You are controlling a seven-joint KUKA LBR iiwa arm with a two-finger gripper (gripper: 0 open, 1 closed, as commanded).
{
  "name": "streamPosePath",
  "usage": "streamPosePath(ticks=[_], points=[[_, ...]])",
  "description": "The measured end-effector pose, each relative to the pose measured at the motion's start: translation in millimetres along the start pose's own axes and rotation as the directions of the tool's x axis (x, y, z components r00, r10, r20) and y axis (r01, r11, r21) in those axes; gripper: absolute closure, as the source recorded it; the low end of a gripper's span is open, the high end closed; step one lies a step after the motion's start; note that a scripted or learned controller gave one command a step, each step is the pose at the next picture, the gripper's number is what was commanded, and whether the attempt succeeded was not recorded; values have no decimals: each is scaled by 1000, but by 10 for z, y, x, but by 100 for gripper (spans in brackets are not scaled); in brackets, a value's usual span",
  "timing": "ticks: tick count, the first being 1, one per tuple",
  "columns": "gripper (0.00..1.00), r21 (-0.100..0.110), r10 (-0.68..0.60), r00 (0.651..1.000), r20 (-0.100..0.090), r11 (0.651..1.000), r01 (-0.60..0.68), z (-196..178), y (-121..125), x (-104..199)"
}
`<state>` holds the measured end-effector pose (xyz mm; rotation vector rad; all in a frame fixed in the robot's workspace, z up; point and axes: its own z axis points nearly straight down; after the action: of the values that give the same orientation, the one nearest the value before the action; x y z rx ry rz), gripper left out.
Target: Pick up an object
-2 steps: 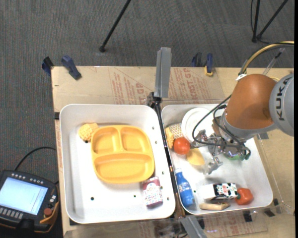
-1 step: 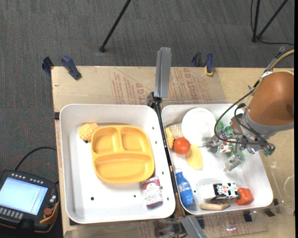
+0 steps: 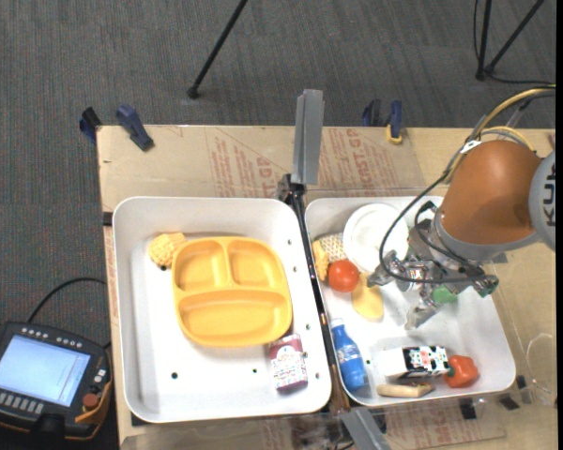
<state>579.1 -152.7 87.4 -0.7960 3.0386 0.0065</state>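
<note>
Overhead, the arm (image 3: pixel 493 195) enters from the right and hangs over the right bin (image 3: pixel 500 331), orange band uppermost, wrist pointing down. Gripper (image 3: pixel 422 312) sits above the bin's middle, with a small green object (image 3: pixel 442 294) just beside it; cannot tell whether the fingers are released or clenched, nor whether the green piece lies between them.

Right bin contents, as seen:
- white plate (image 3: pixel 368 232) at the far side, partly under the cables
- red tomato (image 3: pixel 343 275) near the dividing wall, touching a pale textured yellow piece (image 3: pixel 329 247) behind it
- yellow lemon-like slice (image 3: pixel 367 303) just right of the tomato
- blue bottle (image 3: pixel 348 356) lying along the left wall, cap toward the far side
- black-and-white carton (image 3: pixel 420 358) near the front edge, with a red pepper (image 3: pixel 462 370) touching its right end
- tan stick-shaped piece (image 3: pixel 403 391) at the very front, under the carton

Left bin (image 3: pixel 136 345):
- yellow divided tray (image 3: pixel 232 291), three compartments, centre of bin
- yellow corn piece (image 3: pixel 165 247) touching the tray's far-left corner
- small pink carton (image 3: pixel 288 364) at the tray's near-right corner, tilted

Both bins rest on a cardboard-covered tabletop (image 3: pixel 216 162). A teach pendant (image 3: pixel 39 373) lies on the floor at lower left.
</note>
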Motion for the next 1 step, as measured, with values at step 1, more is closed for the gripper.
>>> streamPosePath(ticks=[1], points=[[0,8,-150,989,0,989,150,-12,198,-311]])
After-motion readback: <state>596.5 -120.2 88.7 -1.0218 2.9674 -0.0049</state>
